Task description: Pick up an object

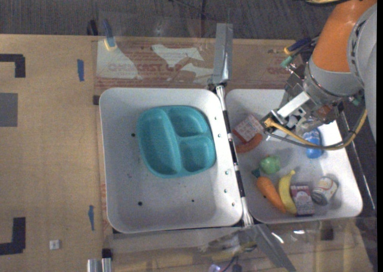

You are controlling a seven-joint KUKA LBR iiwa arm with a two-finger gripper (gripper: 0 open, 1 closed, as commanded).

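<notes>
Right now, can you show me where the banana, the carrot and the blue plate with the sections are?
banana (286, 192), camera view, middle of its yellow curve.
carrot (270, 193), camera view, middle of its orange body.
teal divided plate (157, 139), camera view, floor of its large left compartment.

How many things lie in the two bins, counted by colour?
Teal: 1, divided plate
Green: 1, round fruit
Orange: 1, carrot
Yellow: 1, banana
Blue: 1, small object
Red and mixed: 3, packet, carton, can
Total: 8

Teal divided plate (177, 140) in left bin (114, 163), blue tape (80, 68) on bench (48, 145)
</notes>
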